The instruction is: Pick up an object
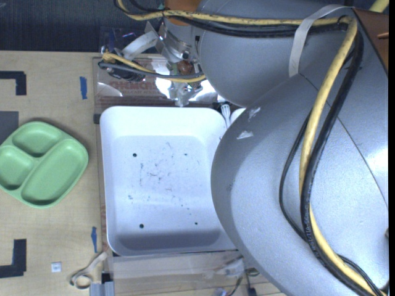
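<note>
1. Pick one target, come straight down over it, span its narrowest part, close only once low.
2. Jaws up past far rim of white bin (pixel 160 184), in glare; open or closed, cannot tell.
3. Object to pick: probably in the second bin, hidden under grey arm (pixel 296 165); unsure.
4. Green divided plate (pixel 42 163) on counter (pixel 49 79), well left of jaws.

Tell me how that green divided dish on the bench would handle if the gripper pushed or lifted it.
The green divided dish looks like moulded plastic, so probably stiff and light. It sits flat and low on the bench, so a push would likely slide it rather than tip it. Its smooth rounded rim may slip between fingers.
</note>
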`<state>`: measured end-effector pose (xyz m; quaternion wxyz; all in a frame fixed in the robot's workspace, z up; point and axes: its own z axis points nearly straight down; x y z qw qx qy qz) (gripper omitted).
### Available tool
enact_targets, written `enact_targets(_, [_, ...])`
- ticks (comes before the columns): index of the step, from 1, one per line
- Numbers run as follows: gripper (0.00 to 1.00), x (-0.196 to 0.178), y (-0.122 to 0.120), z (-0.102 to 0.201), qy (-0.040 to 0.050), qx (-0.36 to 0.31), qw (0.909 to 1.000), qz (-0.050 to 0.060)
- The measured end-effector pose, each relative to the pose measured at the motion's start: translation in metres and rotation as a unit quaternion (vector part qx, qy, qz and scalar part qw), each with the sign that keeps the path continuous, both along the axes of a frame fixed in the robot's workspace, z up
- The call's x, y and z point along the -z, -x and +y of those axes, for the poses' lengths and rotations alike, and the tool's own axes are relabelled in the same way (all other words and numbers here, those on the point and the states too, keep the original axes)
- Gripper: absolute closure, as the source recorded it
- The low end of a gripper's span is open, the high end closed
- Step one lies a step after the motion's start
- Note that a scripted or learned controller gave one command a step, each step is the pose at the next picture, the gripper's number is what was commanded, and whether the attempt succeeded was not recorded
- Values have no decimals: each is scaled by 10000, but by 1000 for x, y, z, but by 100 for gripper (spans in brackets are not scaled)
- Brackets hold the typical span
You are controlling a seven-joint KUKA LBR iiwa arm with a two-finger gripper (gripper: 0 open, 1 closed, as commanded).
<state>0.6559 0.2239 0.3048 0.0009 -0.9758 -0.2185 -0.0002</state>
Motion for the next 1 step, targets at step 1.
enact_targets(1, [100,56,26,0,4,1210,9927,4])
